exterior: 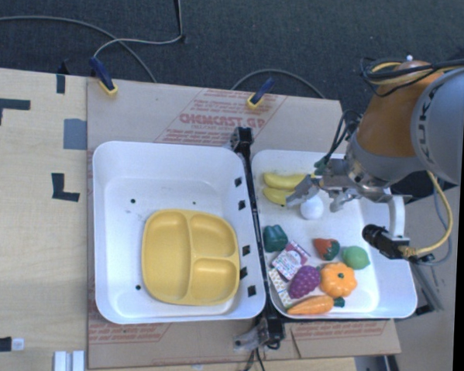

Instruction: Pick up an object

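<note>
The arm is reaching over the right bin (392, 306), its gripper (322, 195) hanging low above the far end, beside a smooth white ball (312, 208) and the curved plastic bananas (281, 185). The 2 metal fingers (300, 194) are standing apart, and I am seeing nothing held between them; the ball is sitting just under them.

Toward the near end, toys are crowding together: a glossy orange pumpkin (339, 279), a knobbly purple grape bunch (304, 281), a tapered carrot (313, 304), a round green fruit (356, 257), a red-and-green strawberry (326, 248), a dark teal piece (274, 238) and a flat printed packet (288, 262).

The left bin (116, 175) is holding a matte yellow divided tray (189, 256) with 3 compartments, leaving bare white floor around it. Both bins are resting on brown cardboard (212, 118).
</note>
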Available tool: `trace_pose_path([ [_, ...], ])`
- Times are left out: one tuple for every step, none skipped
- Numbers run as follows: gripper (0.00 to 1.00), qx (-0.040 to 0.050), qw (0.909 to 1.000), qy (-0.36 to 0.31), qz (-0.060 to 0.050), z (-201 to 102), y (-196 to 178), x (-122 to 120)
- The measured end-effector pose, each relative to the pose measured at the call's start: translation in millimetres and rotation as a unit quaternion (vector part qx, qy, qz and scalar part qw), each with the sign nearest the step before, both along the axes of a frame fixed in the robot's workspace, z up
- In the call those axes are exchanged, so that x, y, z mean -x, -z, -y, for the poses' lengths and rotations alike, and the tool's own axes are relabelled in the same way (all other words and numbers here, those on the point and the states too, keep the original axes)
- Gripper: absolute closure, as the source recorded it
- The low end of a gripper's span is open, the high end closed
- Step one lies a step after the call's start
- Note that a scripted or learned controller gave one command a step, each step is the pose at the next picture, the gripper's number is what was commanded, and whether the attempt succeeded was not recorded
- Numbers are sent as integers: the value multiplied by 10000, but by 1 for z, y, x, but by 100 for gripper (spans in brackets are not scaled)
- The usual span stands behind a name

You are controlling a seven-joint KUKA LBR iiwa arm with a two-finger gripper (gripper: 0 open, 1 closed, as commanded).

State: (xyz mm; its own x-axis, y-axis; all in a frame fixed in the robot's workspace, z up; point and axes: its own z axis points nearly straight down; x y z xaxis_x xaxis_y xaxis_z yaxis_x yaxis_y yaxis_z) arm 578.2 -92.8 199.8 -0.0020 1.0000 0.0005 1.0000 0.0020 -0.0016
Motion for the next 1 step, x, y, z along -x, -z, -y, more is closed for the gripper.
trace_pose_path([
  [0,8,10000,16,-6,88,46,13],
])
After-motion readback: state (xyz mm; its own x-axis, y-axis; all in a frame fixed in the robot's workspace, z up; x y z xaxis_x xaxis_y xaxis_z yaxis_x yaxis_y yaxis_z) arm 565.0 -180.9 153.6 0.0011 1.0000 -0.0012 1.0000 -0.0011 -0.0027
